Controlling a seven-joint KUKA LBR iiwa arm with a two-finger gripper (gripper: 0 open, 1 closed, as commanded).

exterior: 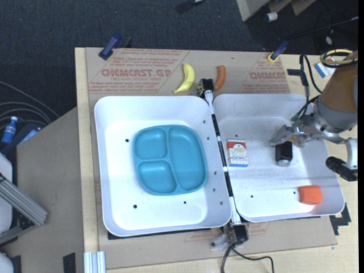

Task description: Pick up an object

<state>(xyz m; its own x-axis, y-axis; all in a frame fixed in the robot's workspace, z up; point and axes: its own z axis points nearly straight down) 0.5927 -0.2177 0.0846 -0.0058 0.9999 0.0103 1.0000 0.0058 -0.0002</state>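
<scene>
The step in hand looks like the approach: the hand (287,136) hangs over the middle of the right bin (261,112), with nothing visibly gripped, and whether it is open or closed cannot be told from this angle. The likeliest targets lie in that bin: a small printed box (237,153) near its left wall, and an orange block (310,195) in its front right corner, both apart from the hand. The next move calls for choosing one, centring above it and descending squarely. The left bin (114,198) holds a blue divided plate (169,158). The surface (142,70) is a brown lettered board carrying a banana (185,78) behind the bins; dark carpet (45,27) lies around it
</scene>
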